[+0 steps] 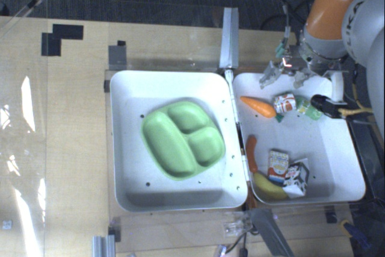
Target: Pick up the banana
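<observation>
While my two-finger gripper [287, 71] hovers, fingers spread and gripping nothing, over the right bin's far edge, the curved yellow banana [268, 186] lies near-left.

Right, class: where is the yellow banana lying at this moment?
The yellow banana lies in the right white bin, at its near left corner, beside the small cartons and below the brown sausage.

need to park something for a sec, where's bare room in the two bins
Most bare floor is in the right bin, between the carrot above and the small carton and banana below. The left bin has strips around the green divided tray, widest along its near edge. The right bin's far edge is crowded under the gripper.
</observation>
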You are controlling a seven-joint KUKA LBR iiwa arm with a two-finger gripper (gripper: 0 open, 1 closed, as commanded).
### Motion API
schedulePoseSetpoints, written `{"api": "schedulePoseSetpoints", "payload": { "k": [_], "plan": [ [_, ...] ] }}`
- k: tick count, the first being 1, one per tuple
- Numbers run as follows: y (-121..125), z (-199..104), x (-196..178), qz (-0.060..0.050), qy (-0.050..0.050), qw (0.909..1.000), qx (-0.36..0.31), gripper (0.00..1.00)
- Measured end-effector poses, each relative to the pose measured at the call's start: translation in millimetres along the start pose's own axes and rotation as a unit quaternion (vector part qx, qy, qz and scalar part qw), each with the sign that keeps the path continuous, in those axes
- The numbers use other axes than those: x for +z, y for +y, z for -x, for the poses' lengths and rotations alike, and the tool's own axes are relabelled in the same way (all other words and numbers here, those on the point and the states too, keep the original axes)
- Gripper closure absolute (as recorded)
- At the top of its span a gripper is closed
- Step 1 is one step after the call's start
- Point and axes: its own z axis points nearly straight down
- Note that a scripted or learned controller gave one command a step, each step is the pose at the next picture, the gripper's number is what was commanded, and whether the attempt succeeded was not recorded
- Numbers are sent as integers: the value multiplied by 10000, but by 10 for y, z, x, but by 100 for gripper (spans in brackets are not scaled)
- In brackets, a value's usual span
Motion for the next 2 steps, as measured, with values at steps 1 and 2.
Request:
{"api": "schedulePoseSetpoints", "payload": {
  "k": [1, 2],
  "plan": [
    [-565, 16, 540, 4, 1, 9937, -1116, 0],
    [-1342, -731, 112, 1, -1, 9989, -467, 0]
  ]
}}
